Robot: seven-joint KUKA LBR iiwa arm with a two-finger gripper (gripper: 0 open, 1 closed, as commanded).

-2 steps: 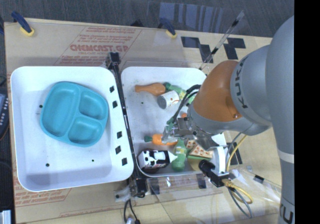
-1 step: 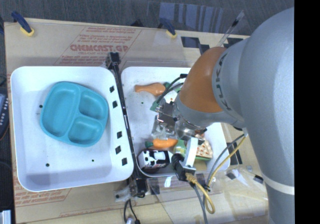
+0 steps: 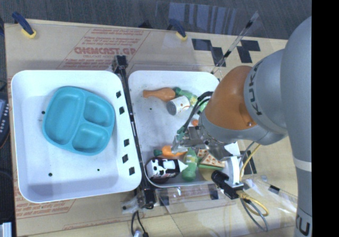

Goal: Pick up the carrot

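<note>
A small bright orange carrot [image 3: 170,151] lies near the front of the right bin [image 3: 153,124], just behind a black-and-white toy [image 3: 162,168]. My gripper [image 3: 185,140] hangs low over the bin, directly right of the carrot and touching or almost touching it. The arm's orange band and grey wrist cover the bin's right side. I cannot make out whether the carrot is between the gripper's tips.
A tan drumstick-shaped toy [image 3: 159,93], green pieces [image 3: 187,96] and a white cylinder [image 3: 179,105] lie at the back of the right bin. A green toy [image 3: 189,170] and a wedge-shaped toy [image 3: 210,161] crowd the front. The left bin [image 3: 32,172] holds a blue divided plate [image 3: 79,119].
</note>
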